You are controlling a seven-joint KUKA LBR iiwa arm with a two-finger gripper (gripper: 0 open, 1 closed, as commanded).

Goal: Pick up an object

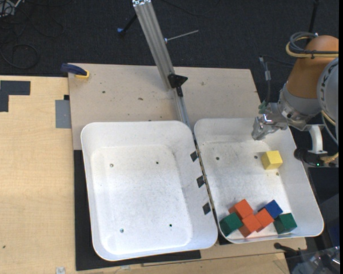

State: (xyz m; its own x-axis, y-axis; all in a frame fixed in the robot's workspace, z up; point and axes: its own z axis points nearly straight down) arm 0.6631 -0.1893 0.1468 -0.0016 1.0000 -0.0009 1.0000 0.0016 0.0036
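Note:
In the right bin [234, 153] a yellow cube [271, 159] lies alone near the far right side. At the bin's near corner sits a cluster of blocks: orange ones [250, 216], a blue one [273, 208] and green ones [231, 224]. My gripper [260, 129] hangs over the far right part of this bin, a little behind and left of the yellow cube, with nothing seen between its fingers. The arm's grey body and orange band [308, 73] rise to its right.
The left bin [97, 153] lies beside the right one, with black clips [199, 180] along the shared edge. A slanted aluminium bar [157, 41] reaches down to the bins' far junction. A blue and yellow clamp [75, 71] sits at the board's far left corner.

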